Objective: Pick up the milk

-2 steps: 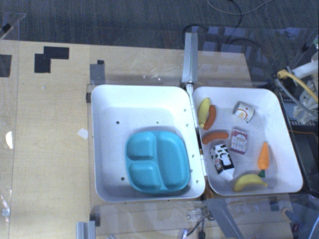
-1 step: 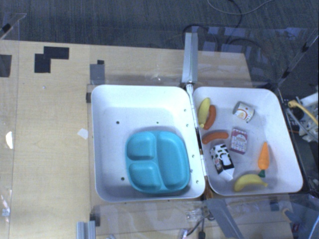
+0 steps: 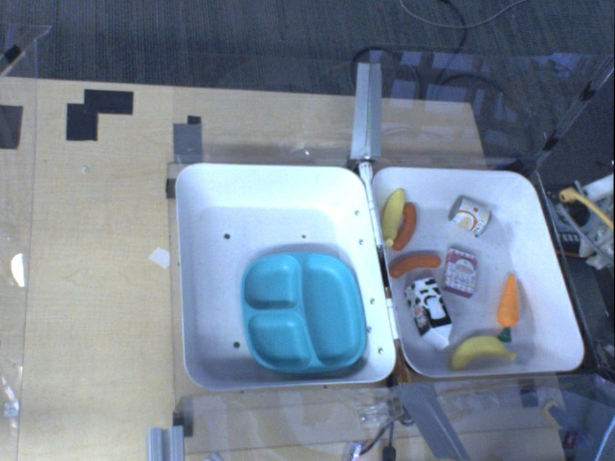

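Note:
The milk is a small carton with a black-and-white cow pattern. It lies on its side in the right bin, close to the bin's left wall and toward the front. A sausage lies just behind it, and a yellow banana lies just in front of it to the right.
The right bin also holds a pink carton, a small white carton, a carrot, and a second banana beside another sausage. A blue divided plate sits in the left bin.

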Controlling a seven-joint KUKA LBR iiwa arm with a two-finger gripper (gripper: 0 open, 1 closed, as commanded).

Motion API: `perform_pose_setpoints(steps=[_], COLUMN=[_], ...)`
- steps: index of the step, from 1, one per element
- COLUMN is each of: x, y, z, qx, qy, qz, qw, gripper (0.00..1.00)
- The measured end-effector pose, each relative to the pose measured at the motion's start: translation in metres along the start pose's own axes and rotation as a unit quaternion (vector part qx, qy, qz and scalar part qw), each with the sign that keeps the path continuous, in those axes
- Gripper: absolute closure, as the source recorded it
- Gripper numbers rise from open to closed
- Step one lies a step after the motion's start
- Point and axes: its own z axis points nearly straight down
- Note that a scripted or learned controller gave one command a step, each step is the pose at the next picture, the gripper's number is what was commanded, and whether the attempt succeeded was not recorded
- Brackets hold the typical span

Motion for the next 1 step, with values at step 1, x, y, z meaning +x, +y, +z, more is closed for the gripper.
perform_pose_setpoints(steps=[1], x=[0.0191], y=[-0.0198], z=[-0.0004], qx=[0.0], qy=[0.001], qz=[-0.021], qw=[0.9998], gripper=[1.0])
